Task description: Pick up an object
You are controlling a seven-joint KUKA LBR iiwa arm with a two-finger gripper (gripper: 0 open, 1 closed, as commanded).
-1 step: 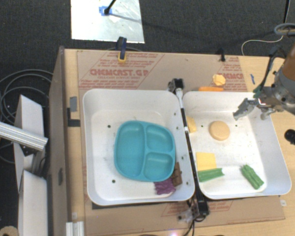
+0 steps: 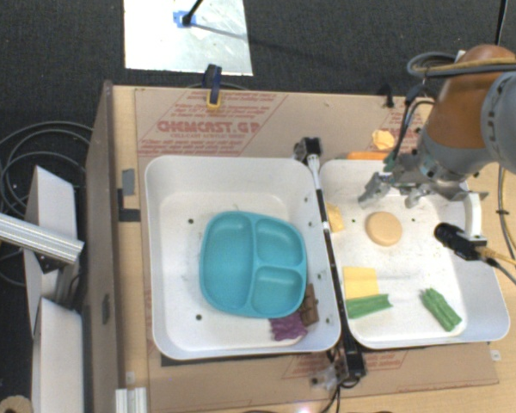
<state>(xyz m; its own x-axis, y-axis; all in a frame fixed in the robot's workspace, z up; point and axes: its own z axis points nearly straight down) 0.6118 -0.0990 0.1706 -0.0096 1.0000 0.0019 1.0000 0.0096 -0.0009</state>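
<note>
Arm: the gripper [image 2: 394, 188] is seen low over the far end of the right bin [image 2: 490, 312], reaching in from the right.
Fingers: spread open, nothing held between them.
Nearest object: a tan round disc [image 2: 383, 228] is left lying on the bin floor, just in front of the fingers.
Other candidates: a yellow block [image 2: 359, 280], a green strip [image 2: 369, 305] and a green pod [image 2: 441, 308] are seen nearer the camera.
Progress: nothing is lifted yet; closing and raising are judged still to come.
</note>
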